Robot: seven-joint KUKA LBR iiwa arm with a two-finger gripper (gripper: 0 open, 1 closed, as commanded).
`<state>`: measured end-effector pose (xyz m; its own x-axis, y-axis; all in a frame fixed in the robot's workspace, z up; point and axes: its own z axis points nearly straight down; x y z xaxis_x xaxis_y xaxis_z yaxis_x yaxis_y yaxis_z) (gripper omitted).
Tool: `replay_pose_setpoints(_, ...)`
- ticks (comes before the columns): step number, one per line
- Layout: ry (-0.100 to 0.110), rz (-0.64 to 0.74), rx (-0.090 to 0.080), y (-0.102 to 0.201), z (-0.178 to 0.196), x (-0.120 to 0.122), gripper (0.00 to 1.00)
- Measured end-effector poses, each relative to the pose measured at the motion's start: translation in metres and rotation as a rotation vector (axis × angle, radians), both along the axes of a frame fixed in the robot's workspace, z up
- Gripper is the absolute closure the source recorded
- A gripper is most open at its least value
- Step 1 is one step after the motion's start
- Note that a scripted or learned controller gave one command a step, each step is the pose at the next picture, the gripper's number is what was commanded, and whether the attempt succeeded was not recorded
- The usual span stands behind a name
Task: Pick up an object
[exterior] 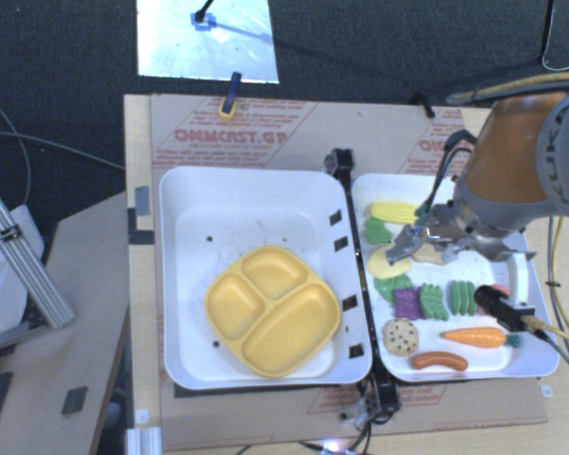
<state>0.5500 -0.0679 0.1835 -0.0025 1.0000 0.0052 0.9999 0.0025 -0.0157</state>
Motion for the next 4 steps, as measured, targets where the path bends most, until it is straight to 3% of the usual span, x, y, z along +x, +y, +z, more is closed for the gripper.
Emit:
replay_pose_setpoints(1,-0.011,0.007,-0.001,0.07,0.0,-0.066,0.0)
replay_pose_setpoints(2,-0.017,-0.006,-0.007,0.012,0.001,-0.063,0.0)
replay_pose_setpoints(3,-0.025,-0.006,-0.012,-0.02,-0.099,-0.061,0.0)
replay_pose_setpoints(4,-0.03,-0.004,-0.011,-0.099,-0.094,-0.052,0.0)
